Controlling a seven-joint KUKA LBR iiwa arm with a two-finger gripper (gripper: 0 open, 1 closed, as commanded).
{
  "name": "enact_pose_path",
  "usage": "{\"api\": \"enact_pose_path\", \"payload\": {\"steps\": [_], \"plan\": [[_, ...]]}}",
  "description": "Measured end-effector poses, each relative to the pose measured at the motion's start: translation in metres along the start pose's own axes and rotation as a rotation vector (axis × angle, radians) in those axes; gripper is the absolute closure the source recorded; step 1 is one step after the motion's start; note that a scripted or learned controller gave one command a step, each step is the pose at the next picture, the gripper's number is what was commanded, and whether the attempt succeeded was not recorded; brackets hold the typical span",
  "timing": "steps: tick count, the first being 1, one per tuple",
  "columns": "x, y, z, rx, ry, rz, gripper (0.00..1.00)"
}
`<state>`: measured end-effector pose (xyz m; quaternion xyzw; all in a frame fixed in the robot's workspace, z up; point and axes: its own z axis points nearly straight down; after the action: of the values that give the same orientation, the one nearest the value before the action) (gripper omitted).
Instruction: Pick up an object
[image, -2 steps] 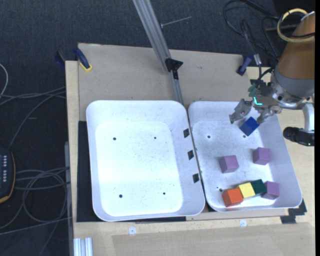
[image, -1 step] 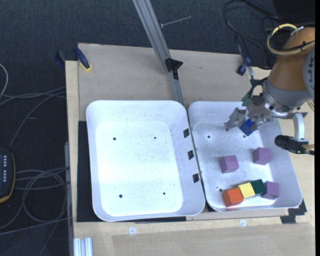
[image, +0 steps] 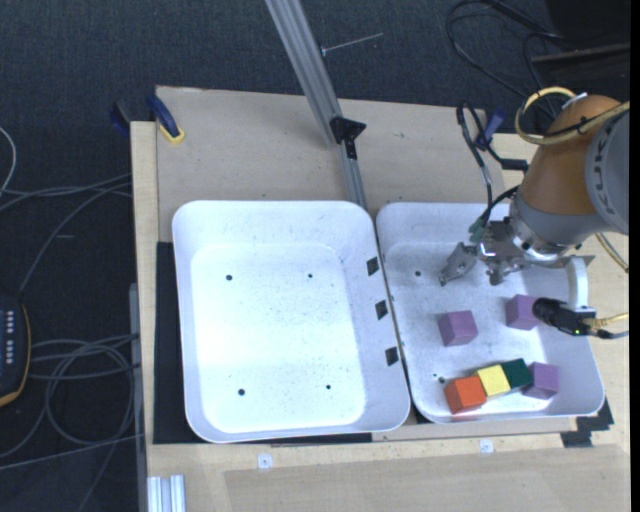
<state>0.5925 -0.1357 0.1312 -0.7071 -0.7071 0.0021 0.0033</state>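
Note:
In the right bin (image: 420, 235), my gripper (image: 474, 271) hangs over the far part of the floor, open, with nothing between its fingers. A purple cube (image: 457, 327) lies just nearer the camera than the gripper, apart from it. Another purple cube (image: 521, 311) sits to its right. Along the bin's near edge, an orange block (image: 465, 393), a yellow block (image: 493, 380) and a green block (image: 517, 373) touch in a row, with a small purple block (image: 545, 378) at the right end.
The left bin (image: 200, 230) stands beside the right one, with black clips (image: 381, 309) along the shared wall. A grey metal pole (image: 320, 90) rises at a slant behind the bins. Cables (image: 485, 150) hang near the arm's wrist.

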Motion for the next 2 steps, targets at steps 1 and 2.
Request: {"api": "enact_pose_path", "payload": {"steps": [1, 2], "plan": [[0.001, 0.000, 0.034, -0.003, 0.000, -0.001, 0.00], [0.001, 0.001, 0.020, -0.009, 0.000, -0.001, 1.00]]}}
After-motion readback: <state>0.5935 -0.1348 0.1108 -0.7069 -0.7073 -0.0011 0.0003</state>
